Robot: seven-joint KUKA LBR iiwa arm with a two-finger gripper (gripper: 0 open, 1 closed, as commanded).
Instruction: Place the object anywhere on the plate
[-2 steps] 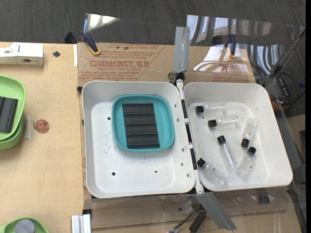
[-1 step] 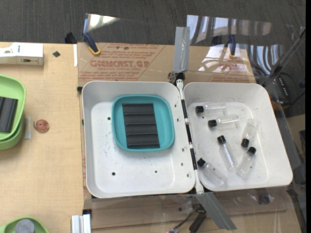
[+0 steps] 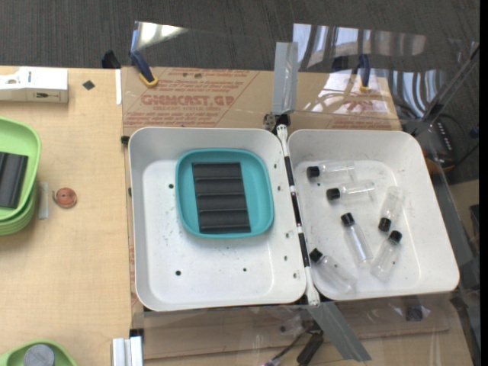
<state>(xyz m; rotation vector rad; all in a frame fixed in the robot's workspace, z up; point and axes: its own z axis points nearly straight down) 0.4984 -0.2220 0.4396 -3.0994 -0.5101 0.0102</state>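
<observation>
Vials (image 3: pixel 355 239) — clear, black-capped, hard to trace — lie in right bin (image 3: pixel 427 280); teal plate (image 3: pixel 187 204) sits left.

Teal plate (image 3: pixel 261 197), black-capped clear vials (image 3: pixel 355 236)

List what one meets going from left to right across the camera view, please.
Green tray → small orange disc → left bin with teal plate → right bin with clear vials.
</observation>
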